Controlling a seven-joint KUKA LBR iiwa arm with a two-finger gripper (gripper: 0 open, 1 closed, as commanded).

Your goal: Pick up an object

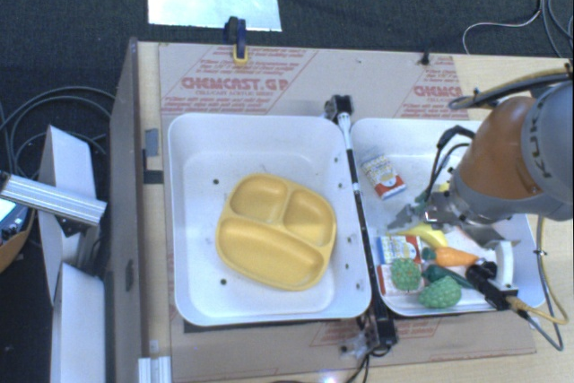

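Camera view: gripper (421,215) low in right bin (377,134) over banana (425,235), can't tell its grip.

Yellow banana (429,237), orange carrot (455,257), green broccoli (441,292) clustered low in right bin (404,139).

Left of the gripper (429,213), a glossy yellow plastic tray (276,230) sat in a smooth white plastic bin (193,193). The surrounding board (269,81) looked matt, like printed cardboard.

A yellow divided tray (276,230) lies in the left white bin (193,193).
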